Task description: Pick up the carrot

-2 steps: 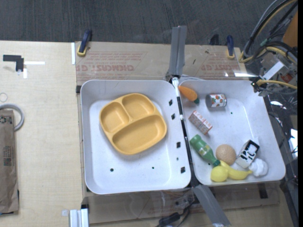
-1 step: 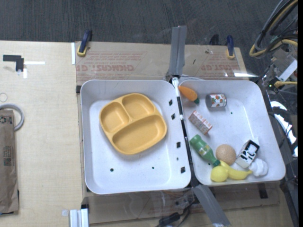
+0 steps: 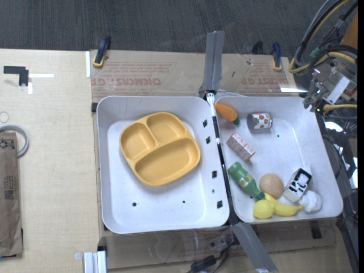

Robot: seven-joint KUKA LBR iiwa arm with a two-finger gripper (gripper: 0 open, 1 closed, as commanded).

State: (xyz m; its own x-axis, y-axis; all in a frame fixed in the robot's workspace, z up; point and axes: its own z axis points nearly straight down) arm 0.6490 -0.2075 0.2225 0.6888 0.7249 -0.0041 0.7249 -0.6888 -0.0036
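Pincer [image 3: 322, 93] hung at the right bin's [image 3: 318, 152] far right corner, above its rim; whether its opening was wide or narrow could not be told. Across the bin's far end, past the small can [image 3: 259, 121], the carrot [image 3: 227, 112] lay in the far left corner, close against the wall. A good grasp probably meant coming down from above, across its narrow width, clear of that wall and the carton [image 3: 240, 147] nearby.

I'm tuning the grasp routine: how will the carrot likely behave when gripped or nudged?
The carrot looks like a smooth, tapered toy, so it is probably stiff and light, and fingers may slide toward its thin end. Its rounded body could roll if nudged. It lies close to the right bin's top-left corner, which probably leaves little room on that side.
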